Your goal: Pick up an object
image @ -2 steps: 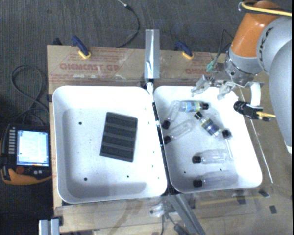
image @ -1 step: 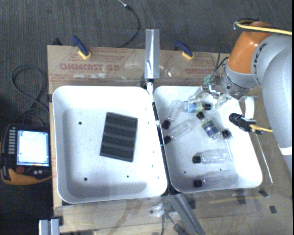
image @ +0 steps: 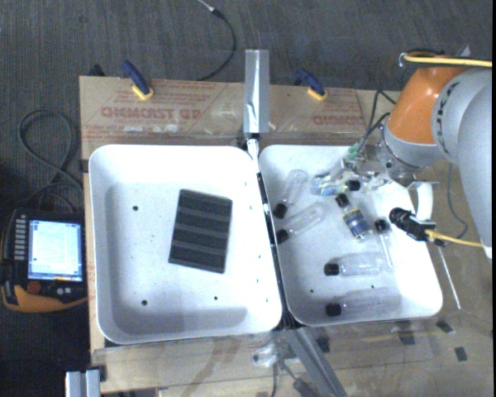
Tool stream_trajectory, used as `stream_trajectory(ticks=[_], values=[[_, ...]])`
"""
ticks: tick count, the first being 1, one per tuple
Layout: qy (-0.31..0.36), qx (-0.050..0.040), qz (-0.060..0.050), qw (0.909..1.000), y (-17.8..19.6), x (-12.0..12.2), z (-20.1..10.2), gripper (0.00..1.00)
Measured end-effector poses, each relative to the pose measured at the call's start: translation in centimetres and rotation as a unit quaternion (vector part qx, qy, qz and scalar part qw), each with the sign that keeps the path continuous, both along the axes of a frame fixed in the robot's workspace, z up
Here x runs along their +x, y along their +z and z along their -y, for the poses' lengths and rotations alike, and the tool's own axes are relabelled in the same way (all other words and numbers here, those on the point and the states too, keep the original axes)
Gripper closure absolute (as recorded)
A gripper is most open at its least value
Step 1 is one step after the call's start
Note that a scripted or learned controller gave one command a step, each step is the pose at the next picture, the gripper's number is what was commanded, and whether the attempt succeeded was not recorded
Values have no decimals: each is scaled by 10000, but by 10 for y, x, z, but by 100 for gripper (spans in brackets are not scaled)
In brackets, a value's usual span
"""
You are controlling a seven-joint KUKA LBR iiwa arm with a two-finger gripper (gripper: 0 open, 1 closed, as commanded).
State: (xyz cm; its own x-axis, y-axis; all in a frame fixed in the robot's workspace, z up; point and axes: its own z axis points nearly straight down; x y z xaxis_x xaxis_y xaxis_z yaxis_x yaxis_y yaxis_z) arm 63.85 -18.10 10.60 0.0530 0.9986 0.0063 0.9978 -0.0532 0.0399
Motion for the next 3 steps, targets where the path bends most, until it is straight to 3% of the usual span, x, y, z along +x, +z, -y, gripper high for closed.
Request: stream_trajectory(ticks=[1,2,3], values=[[-147,-23,-137,9998,-16,-33,21,0],[-147,-34,-151,9998,-10,-33,22,100],[-148,-34,-151,9998,-10,-33,22,0]])
